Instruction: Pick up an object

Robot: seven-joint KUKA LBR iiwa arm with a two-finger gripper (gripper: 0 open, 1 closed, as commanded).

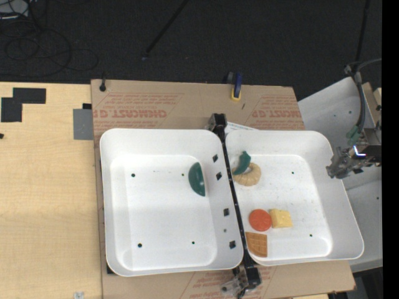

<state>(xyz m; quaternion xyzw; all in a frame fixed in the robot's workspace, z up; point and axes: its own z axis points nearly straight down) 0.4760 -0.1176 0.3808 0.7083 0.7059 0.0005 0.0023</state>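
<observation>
Objects for picking lie in both white bins on the desk [43,185]. The left bin [118,167] carries a dark green curved piece [197,179], shaped like a half bowl, lying close to its right wall. The right bin [324,185] carries the others. Near its upper left corner a tan, rounded, bread-like piece [250,177] lies with a smaller teal and white item [241,161] resting against its upper left edge. Lower down, an orange-red round object [260,220] sits touching a yellow block [281,218] just to its right. Just below the round object, a brown waffle-patterned square [257,244] lies against the bin's lower left corner. A black divider bar [227,192] with clamps runs between the two bins, and both bins rest on a sheet of printed cardboard [168,108] laid over the light wooden desk. A blue and yellow clamp [236,86] grips the cardboard's far edge.

At the right edge of the view, outside the right bin's rim, stands the end effector [341,166], a small grey assembly well apart from every object. It is too small and blurred to tell how it is set, and nothing can be seen held in it. Behind it lies a grey angled panel [330,114].
</observation>
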